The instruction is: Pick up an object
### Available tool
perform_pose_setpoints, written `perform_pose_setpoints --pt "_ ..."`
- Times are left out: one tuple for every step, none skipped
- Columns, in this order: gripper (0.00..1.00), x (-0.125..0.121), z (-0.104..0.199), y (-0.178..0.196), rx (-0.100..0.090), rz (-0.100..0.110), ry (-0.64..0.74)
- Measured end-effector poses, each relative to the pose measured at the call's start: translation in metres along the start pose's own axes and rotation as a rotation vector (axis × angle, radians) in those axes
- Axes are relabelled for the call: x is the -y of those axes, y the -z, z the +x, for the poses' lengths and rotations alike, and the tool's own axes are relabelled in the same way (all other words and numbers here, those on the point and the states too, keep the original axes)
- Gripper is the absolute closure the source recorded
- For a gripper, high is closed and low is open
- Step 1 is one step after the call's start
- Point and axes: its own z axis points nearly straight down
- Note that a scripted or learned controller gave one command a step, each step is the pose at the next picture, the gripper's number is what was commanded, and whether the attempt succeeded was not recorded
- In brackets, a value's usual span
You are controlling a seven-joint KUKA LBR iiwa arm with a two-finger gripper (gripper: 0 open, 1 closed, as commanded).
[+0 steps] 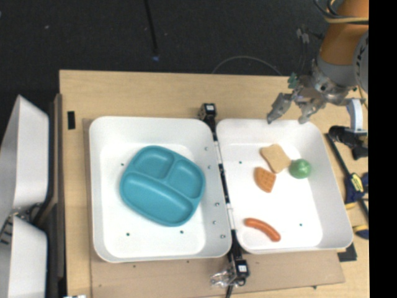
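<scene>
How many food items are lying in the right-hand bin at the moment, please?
4. A tan bread slice lies toward the back, a green ball-shaped item to its right, an orange waffle-like piece just in front of the bread, and a sausage near the front.

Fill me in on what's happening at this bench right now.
The arm's end effector hangs open above the far edge of the right bin, holding nothing. In that bin lie a tan bread slice, an orange waffle piece, a green ball and a sausage, all untouched. A teal divided plate sits in the left bin.
</scene>
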Motion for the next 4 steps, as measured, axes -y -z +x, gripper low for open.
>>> perform_pose_setpoints --pt "0.0 -0.002 0.0 0.009 0.003 -0.013 0.003" --pt "0.0 0.0 -0.003 -0.033 0.006 -0.01 0.0" --pt "0.0 -0.003 0.0 -0.094 0.005 -0.009 0.004" --pt "0.0 -0.004 -0.002 -0.138 0.007 -0.012 0.004"
